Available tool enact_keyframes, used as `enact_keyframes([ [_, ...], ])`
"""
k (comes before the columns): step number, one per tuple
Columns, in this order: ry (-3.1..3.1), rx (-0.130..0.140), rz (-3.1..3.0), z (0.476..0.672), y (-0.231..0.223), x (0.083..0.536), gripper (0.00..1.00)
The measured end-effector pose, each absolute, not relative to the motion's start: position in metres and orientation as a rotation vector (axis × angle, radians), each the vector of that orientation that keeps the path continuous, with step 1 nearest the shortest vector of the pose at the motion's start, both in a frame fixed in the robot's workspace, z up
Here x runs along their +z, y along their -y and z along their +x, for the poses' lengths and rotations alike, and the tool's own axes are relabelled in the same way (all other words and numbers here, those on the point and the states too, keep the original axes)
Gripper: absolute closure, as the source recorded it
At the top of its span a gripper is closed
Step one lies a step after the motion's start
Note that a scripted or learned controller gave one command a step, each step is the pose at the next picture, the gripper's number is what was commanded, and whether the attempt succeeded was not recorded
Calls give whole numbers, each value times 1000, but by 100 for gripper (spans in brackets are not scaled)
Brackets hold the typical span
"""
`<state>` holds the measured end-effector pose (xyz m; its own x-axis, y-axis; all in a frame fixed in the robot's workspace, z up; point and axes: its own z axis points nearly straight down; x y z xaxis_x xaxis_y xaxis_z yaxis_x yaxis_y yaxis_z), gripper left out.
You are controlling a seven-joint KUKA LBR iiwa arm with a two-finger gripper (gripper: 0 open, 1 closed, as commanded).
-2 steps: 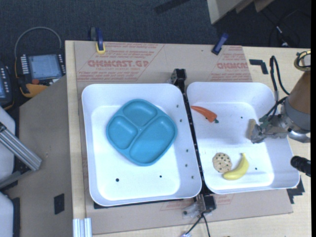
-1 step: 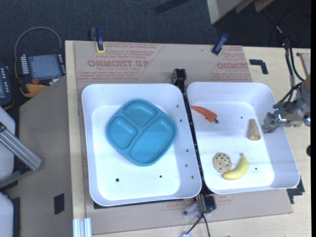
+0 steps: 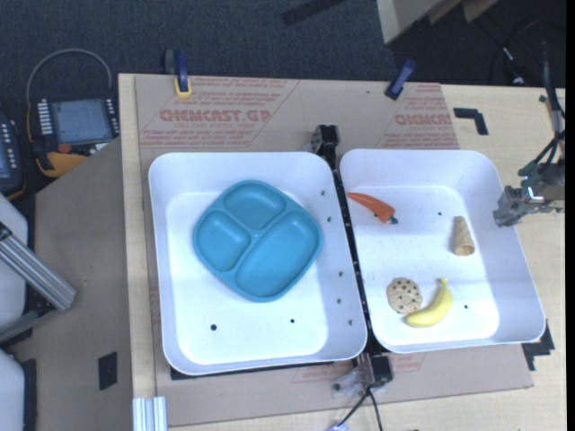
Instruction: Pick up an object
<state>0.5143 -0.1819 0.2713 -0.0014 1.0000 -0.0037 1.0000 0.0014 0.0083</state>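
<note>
Your gripper sat at the right bin's outer rim; I could not tell its opening. Just inward lay the cone, below it the banana.

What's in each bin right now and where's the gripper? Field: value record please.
left bin: blue divided plate, near centre
right bin: carrot upper left; beige cone-shaped piece right of centre; cookie lower middle; banana touching the cookie's right side
gripper: at the right bin's right rim, above the wall, over none of the objects
held: nothing seen
</note>
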Motion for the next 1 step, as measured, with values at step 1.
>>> enact_keyframes([
  [1, -2226, 4, 2213, 528, 137, 273, 100],
])
